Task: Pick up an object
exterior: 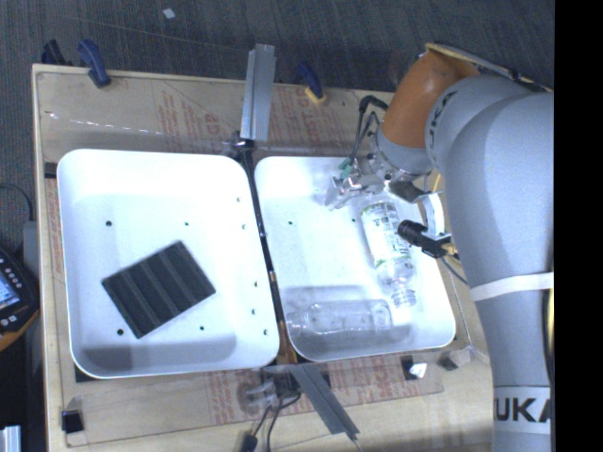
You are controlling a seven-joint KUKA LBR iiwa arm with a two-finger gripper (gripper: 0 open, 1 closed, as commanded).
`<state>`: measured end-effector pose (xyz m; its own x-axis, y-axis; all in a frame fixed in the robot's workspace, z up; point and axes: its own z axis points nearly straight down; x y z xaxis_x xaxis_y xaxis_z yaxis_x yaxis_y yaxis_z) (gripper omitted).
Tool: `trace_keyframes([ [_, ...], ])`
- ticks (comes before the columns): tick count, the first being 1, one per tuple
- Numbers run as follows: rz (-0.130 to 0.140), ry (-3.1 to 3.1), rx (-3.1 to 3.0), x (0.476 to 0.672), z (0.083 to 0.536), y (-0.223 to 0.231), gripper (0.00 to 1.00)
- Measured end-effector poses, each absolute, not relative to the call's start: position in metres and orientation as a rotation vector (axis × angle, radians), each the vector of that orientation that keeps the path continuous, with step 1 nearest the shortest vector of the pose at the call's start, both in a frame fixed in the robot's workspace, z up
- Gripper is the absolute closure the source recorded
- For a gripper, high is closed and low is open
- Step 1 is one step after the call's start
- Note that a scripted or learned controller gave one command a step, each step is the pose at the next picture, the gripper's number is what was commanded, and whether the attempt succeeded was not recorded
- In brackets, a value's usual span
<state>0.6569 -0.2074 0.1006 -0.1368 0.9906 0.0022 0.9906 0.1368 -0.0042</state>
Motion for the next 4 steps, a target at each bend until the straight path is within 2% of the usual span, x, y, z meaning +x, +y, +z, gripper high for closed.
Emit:
trace_keyframes([
  [1, 0.001, -2.413, -2.009, 0.622, 0.14, -0.204, 0.0],
  [2, 0.003, -2.387, -2.038, 0.57, 0.101, -0.209, 0.0],
  [3, 0.0, -2.465, -1.949, 0.549, 0.151, -0.209, 0.0],
  [4, 0.0, -2.465, -1.949, 0.548, 0.151, -0.21, 0.0],
])
